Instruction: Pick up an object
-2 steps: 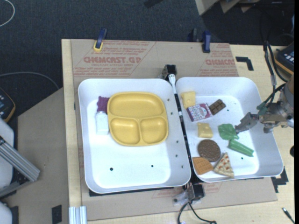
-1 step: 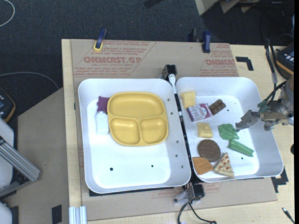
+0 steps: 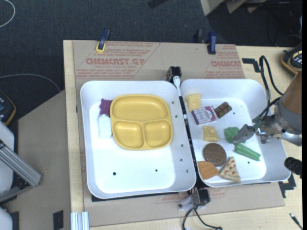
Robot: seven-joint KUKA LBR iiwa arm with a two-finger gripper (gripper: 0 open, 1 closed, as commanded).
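Green block point(image 3: 231, 133) in right bin point(image 3: 249, 87), touching gripper point(image 3: 241, 134); grip state impossible to tell. Green stick point(image 3: 247, 152) and cookie point(image 3: 214, 153) close by: risk of nudging them, or block skidding off a fingertip instead of seating.

A pale wooden worktop point(image 3: 144, 56), blue clamps point(image 3: 211, 42) at its far edge, stands on dark carpeted floor point(image 3: 43, 37) with loose cables point(image 3: 7, 11).

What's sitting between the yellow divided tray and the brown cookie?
In the camera view, the adjoining bin walls lie between the yellow divided tray and the brown cookie.
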